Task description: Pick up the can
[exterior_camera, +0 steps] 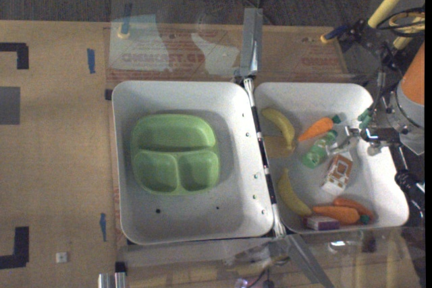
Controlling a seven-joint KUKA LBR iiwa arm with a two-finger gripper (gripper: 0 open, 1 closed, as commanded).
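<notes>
Looking at the green can [315,155], lying tipped over in the middle of the right bin [317,85], right of centre in the frame. Taking it for the can on its pale green, rounded body, though being too blurred to be sure. Judging it light, thin-walled and smooth: likely denting under a hard squeeze, likely rolling or skidding on the white floor if nudged from one side. Favouring a hold across the middle of the body, square to its long axis, closing gently and evenly.

Finding it crowded. Touching or nearly touching an orange carrot [316,129] at its upper end, and sitting just beside a small white-and-brown carton [338,172] to its lower right. Noting one banana [280,126] near it to the upper left and a second banana [291,193] below it, leaving little free room around it.

Seeing the gripper [352,135] hanging just beside the can's upper right end, reaching in from the right edge of the frame. Being unable to tell from this slant whether it is spread or closed, and seeing nothing held in it.

Further out, noting two more carrots [337,214] and a purple block [320,223] along the bin's lower edge, well apart from the can. Noting a green divided plate [177,153] in the left bin [128,165], centre left of the frame.
</notes>
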